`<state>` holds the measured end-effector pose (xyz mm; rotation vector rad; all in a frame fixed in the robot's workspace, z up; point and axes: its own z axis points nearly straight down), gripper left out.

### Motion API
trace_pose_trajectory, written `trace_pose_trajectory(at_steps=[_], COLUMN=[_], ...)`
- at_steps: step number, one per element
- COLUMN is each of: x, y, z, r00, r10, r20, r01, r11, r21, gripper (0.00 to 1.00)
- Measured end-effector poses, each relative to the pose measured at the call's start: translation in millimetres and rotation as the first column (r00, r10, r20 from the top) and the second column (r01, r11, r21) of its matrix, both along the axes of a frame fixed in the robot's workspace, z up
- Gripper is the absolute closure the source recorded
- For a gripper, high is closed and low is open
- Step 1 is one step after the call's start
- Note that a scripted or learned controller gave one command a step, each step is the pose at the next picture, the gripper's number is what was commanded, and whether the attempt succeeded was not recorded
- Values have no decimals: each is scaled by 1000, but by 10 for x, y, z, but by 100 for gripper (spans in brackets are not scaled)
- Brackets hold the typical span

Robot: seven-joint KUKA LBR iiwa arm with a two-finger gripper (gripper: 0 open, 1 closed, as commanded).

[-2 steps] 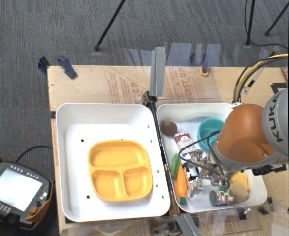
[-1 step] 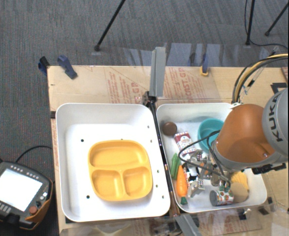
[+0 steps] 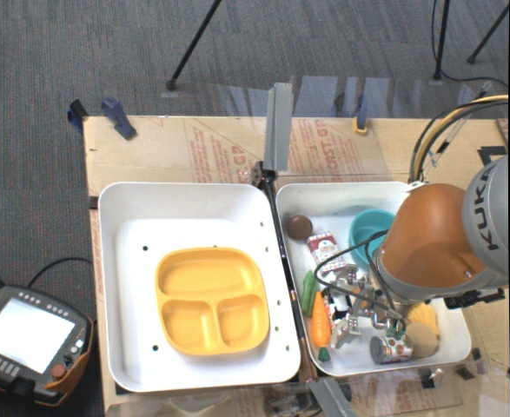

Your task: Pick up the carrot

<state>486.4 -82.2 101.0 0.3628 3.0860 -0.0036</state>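
— Grey carpet [image 3: 81,50] runs round the table [image 3: 176,146], which is topped with brown cardboard. What sits nearest you?

— On the floor at the near left, a handheld control pendant [image 3: 29,341] with a pale screen. On the table, two white bins stand side by side, touching along their inner walls.

— And your claw?

— My claw [image 3: 359,315] hangs low in the right bin [image 3: 459,350], toward its near half, wrapped in cables. My orange band bulks just above it and hides much of it, so I cannot tell how wide it stands, nor whether it has anything in its grip.

— Where is the carrot?

— The carrot [image 3: 321,327] lies at the near left of the right bin, close along the wall shared with the left bin, lengthwise near to far. It is just left of my claw; whether they touch I cannot say. A small green piece [image 3: 324,353] sits at its near tip, and a green vegetable [image 3: 308,291] lies just beyond it.

— What else is in there?

— A small can [image 3: 392,350] and a tan lump [image 3: 424,339] at the near right. Farther in, a red-and-white packet [image 3: 324,250], a brown round thing [image 3: 300,227] and a teal bowl [image 3: 369,230].

— The left bin?

— The left bin [image 3: 124,233] holds a yellow divided plate [image 3: 213,301], three compartments, lying flat. Beyond the table, black stand legs [image 3: 198,37] cross the carpet.
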Motion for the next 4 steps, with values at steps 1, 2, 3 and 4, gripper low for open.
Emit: trace_pose_trajectory(at_steps=[1,2,3,4], x=[-4,-4,-3,48], y=[5,-13,-7,-13], z=[-1,-3,-3,132], r00=[999,991,994,994], r10=[-47,-137,-113,-112], r20=[0,-1,-1,17], r01=[47,137,113,112], r11=[999,991,994,994], r21=[4,12,9,8], gripper=[0,0,0,100])
